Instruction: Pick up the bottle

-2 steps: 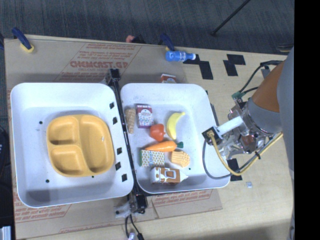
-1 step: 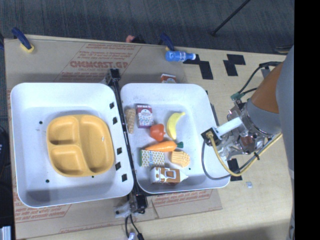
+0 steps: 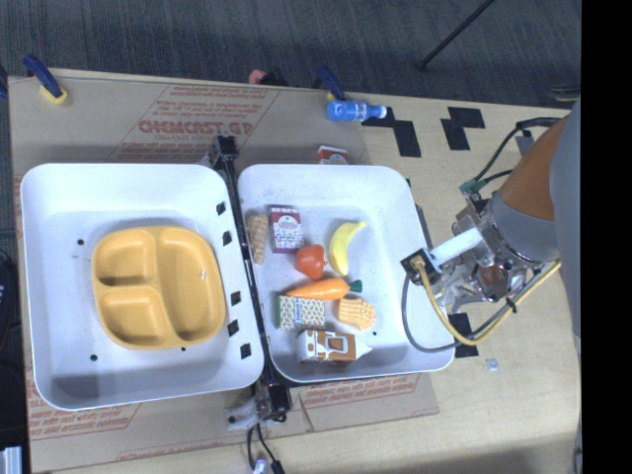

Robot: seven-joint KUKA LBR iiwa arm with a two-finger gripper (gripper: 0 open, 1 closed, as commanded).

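A small blue bottle (image 3: 353, 112) with a pale cap lies on its side on the cardboard behind the right bin (image 3: 420, 225), outside both bins. My gripper (image 3: 474, 286) hangs at the right, just beyond the right bin's right wall and far from the bottle. It is seen from above, with cables looped around it. Nothing shows in its grasp.
The right bin holds several toy foods: a red box (image 3: 285, 228), banana (image 3: 343, 245), tomato (image 3: 310, 260), carrot (image 3: 318, 289), green packet (image 3: 301, 311) and carton (image 3: 331, 346). A yellow divided plate (image 3: 158, 284) sits in the left bin. Blue clamps (image 3: 329, 80) stand at the back edge.
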